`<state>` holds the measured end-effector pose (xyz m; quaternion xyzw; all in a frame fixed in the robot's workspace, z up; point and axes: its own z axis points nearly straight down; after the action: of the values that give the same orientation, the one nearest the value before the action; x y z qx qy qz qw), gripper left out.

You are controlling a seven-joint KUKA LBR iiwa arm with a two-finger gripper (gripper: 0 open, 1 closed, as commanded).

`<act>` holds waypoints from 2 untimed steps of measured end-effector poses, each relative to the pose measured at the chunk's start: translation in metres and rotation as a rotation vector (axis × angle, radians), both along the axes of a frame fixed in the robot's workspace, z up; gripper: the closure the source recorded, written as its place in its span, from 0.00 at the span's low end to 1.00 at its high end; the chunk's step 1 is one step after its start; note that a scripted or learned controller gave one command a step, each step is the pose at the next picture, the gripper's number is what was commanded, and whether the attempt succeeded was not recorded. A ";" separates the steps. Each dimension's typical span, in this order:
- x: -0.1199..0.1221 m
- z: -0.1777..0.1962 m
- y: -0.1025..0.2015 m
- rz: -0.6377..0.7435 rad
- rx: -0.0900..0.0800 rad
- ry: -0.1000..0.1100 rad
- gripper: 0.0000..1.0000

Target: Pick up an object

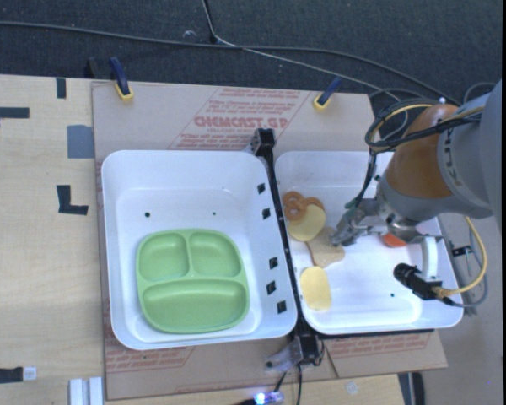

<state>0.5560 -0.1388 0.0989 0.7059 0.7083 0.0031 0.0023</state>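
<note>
Low in the right bin [363, 321] — claw [344, 233] near yellow pieces [315, 288], left wall.

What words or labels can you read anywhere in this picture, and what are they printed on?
"CHEMCAST GP": red print, repeated, on the brown paper-faced sheet under the two white bins.
The smaller red lines around it are too blurred to read.
The black marks on the pale wooden bench are tape shapes, not letters.
</note>
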 end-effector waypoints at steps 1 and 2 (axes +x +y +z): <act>-0.005 0.060 0.004 -0.001 -0.002 0.005 1.00; -0.006 0.117 -0.005 -0.003 -0.003 0.003 1.00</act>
<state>0.5500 -0.1437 0.2164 0.7069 0.7073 0.0010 0.0023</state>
